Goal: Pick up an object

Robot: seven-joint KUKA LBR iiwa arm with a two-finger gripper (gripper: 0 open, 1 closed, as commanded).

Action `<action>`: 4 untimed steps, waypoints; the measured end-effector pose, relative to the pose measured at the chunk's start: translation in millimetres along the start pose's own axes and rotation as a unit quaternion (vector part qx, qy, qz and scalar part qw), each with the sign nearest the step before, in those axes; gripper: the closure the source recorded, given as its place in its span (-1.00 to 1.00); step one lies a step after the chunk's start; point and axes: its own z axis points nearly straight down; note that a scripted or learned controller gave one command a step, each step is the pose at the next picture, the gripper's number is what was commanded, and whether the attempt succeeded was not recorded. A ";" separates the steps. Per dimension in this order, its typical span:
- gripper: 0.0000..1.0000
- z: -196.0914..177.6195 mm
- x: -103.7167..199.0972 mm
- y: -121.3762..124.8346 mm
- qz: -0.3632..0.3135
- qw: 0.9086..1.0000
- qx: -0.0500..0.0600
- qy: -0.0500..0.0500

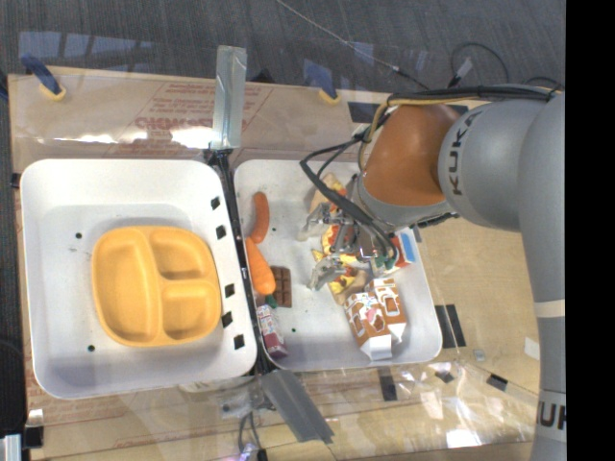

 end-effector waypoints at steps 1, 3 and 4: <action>1.00 -10.2 -0.2 1.0 -0.002 1.000 0.000 0.000; 1.00 -72.0 -30.2 6.5 -0.138 0.990 -0.001 -0.001; 1.00 -155.5 -72.2 -32.8 -0.291 0.957 0.001 -0.002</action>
